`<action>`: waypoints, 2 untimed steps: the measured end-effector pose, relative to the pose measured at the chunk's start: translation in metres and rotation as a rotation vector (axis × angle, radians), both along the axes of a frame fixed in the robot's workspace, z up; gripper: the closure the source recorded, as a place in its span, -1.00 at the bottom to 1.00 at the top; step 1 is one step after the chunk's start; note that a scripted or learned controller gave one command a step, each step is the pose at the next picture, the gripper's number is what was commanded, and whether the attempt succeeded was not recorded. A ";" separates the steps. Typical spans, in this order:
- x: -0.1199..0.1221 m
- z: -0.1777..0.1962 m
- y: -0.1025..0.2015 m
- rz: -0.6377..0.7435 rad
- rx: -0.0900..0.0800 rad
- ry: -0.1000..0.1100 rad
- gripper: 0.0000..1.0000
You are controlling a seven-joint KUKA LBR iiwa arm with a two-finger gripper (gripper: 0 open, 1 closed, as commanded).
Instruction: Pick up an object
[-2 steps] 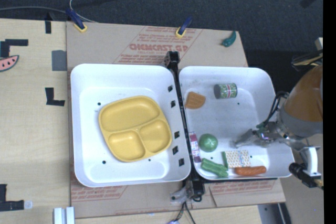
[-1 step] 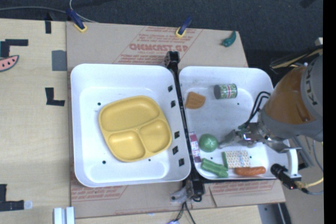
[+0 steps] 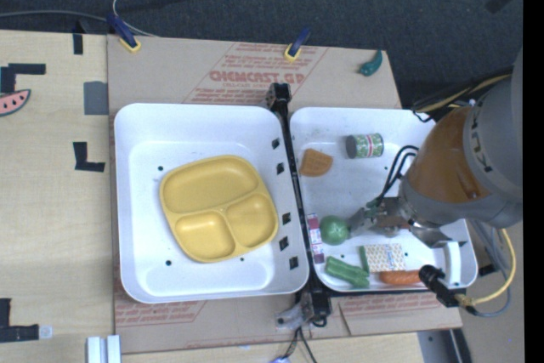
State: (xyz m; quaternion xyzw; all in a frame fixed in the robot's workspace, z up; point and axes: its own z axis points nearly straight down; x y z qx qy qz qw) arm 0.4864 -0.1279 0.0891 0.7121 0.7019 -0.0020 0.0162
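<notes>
Table (image 3: 51, 208) carries two white bins side by side. Left bin (image 3: 136, 183) holds a yellow divided tray (image 3: 219, 207), big and rigid, prob. light plastic, no use for this pick. Right bin (image 3: 336, 123) has the small stuff, w/ the arm (image 3: 463, 161) reaching in from the right.

Claw (image 3: 367, 221) sits low in the right bin, just beside the green ball (image 3: 335, 229); can't tell whether it's apart or together, too blurred and dark. Nothing visibly clamped in it.

Likely target = green ball, near the bin's left wall, next to a pink-edged item (image 3: 314, 235) at the divider. Looks round, smooth, prob. light toy plastic, so it'd roll or squirt out if pinched off-centre. Best taken across its widest part, straight down.

Other options, big to small:
- patterned packet (image 3: 384, 256): flat, prob. soft, hard to get under.
- green pepper-like piece (image 3: 347, 270): long, grip across the narrow width.
- can (image 3: 365, 146): lying on its side, stiff, would roll.
- orange flat piece (image 3: 316, 162): thin, awkward.
- orange-red stick (image 3: 398, 276): slim, close to front wall.
</notes>
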 end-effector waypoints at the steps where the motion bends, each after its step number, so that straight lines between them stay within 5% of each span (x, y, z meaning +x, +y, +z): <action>1: 0.055 -0.002 0.020 0.014 0.020 0.012 -1.00; 2: 0.137 -0.003 0.023 0.017 0.023 0.016 -1.00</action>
